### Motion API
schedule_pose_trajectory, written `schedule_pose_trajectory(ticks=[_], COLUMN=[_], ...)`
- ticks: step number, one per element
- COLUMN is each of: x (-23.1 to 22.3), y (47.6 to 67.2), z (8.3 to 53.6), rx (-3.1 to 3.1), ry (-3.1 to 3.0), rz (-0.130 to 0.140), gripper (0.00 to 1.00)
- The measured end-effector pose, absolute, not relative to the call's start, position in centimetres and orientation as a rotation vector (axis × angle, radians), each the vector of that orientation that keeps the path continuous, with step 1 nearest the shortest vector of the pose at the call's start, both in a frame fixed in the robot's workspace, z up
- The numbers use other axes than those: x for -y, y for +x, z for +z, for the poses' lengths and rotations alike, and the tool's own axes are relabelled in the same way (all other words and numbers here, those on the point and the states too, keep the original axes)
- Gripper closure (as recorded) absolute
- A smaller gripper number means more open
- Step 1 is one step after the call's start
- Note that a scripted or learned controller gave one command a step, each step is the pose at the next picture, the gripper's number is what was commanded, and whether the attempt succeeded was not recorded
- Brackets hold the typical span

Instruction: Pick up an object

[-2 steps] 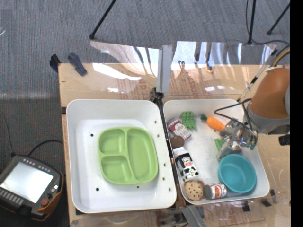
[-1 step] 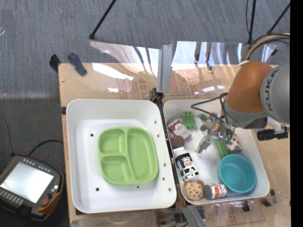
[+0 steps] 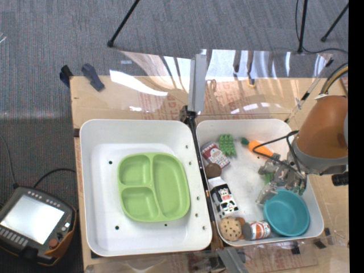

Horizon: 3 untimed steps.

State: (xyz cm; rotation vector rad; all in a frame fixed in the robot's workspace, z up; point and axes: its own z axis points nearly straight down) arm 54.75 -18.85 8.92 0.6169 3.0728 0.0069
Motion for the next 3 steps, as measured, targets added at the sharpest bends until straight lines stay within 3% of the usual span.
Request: schedule_pose_trajectory(ticks=[1, 2, 3], x=[19.6, 13.8, 10.2], y=[59.8, 63.7, 63.6], z=[8.8, 8.8, 8.8], rx=[-3.071, -3.063, -3.036], ry=[0.648, 0.69, 0.803], rz=[0.003, 0.006, 0.001], gripper=[0.0, 0.0, 0.0])
